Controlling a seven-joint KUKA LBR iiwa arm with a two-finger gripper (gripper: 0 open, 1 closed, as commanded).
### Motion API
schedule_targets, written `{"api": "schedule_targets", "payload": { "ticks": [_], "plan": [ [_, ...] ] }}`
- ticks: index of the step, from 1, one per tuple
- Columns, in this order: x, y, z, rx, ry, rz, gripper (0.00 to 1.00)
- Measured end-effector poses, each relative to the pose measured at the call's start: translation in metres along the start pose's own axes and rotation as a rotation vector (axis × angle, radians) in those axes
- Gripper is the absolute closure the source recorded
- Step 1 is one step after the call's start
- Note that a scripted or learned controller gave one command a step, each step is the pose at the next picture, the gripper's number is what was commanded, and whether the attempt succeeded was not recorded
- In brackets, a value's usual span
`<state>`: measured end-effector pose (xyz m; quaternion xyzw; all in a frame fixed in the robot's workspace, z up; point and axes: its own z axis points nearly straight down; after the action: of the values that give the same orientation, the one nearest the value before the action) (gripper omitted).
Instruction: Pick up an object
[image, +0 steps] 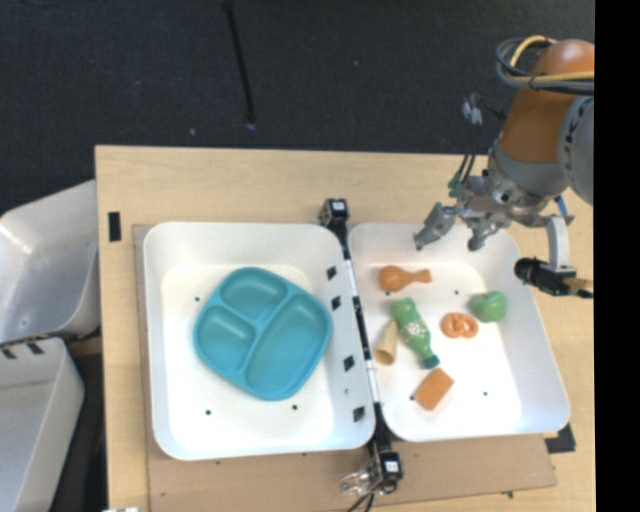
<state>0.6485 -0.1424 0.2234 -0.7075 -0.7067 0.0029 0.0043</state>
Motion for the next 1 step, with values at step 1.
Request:
{"api": "schedule_targets", "payload": {
  "ticks": [1],
  "plan": [
    [0.0004,0.0022,-0.0066,-0.011,-0.001,-0.002,0.0]
  ]
}}
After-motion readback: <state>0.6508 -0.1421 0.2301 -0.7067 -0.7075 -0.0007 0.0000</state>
